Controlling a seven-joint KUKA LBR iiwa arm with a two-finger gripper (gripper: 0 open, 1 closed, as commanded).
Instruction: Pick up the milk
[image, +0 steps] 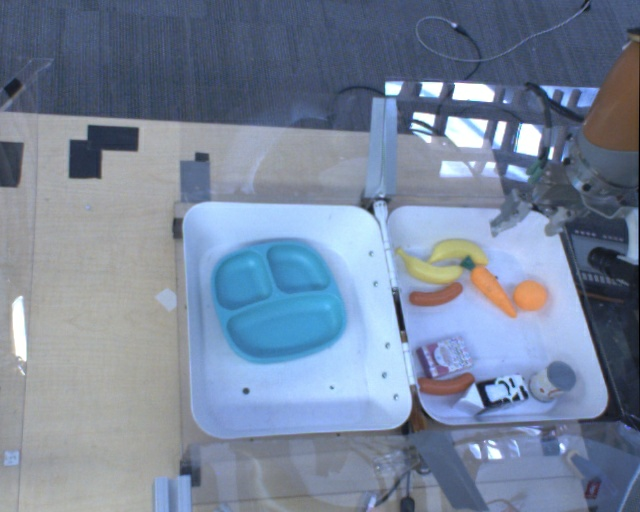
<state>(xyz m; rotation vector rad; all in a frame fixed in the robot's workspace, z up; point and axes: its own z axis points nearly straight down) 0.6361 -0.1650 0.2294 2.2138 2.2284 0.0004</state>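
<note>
Your gripper (527, 210) is up at the far right corner of the right bin (583, 300), and its two fingers (505, 218) stand spread apart with nothing between them. One prong angles down to the left over the bin's back rim, the other sits to its right near the rim's corner. Above them you see the grey wrist and the orange band (612, 115) of the arm coming in from the right edge.

Just below the fingers, inside the same bin, you've got a yellow banana (440, 262) lying across the upper left part, with a carrot (490, 288) slanting beside it and an orange ball (531, 296) touching the carrot's lower end. A sausage (436, 295) lies right under the banana.

Move your eye toward the near side of that bin: a small red-and-white packet (446, 354) sits near the left wall, and a second sausage (446, 384) lies just under it. The milk (501, 392), a black-and-white cow-patterned carton, is lying on its side at the near edge, just right of that sausage and well apart from your fingers. A small tan and grey can (551, 381) lies next to it on the right.

Over in the left bin (200, 330) you have a blue divided plate (279, 299) resting near the middle. Both bins sit side by side on the wooden bench (90, 300).
</note>
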